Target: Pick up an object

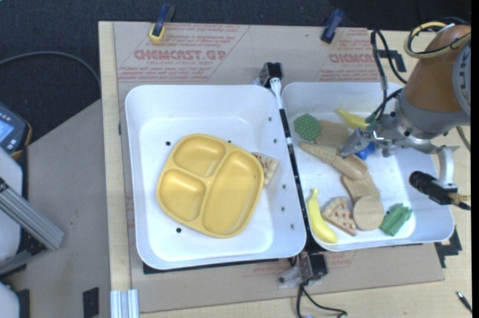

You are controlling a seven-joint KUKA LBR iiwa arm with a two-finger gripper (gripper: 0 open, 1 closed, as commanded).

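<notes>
A robot lab: clamped bench (224,47), cables (385,58), white bins (142,159)

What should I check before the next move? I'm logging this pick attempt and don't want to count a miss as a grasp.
1. Gripper over the right bin: ok.
2. Object between its fingers: cannot tell.
3. Objects crowded below it, blue piece against tan wedge: not ok.
4. Yellow divided plate sits in the left bin, out of the way: ok.
5. Banana lying apart near the front wall: ok.
</notes>
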